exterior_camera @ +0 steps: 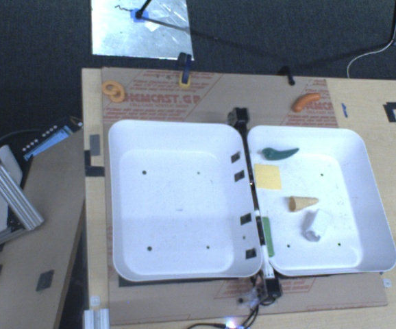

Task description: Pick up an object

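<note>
The right bin [373, 184] holds several small objects. A dark green curved piece [279, 153] lies near its back left corner. A yellow square block [267, 177] sits just in front of it. A tan cone [302, 202] lies in the middle, pointing right. A small pale grey lump [312, 226] rests in front of the cone. A thin green strip [267, 236] lies along the bin's left wall.
The left bin [126, 142] stands beside the right one, joined by a black clip strip [246, 184]. On the cardboard bench behind the bins lie an orange ring [114, 91], an orange sausage shape [306, 102] and a yellow-blue clamp [184, 70].
</note>
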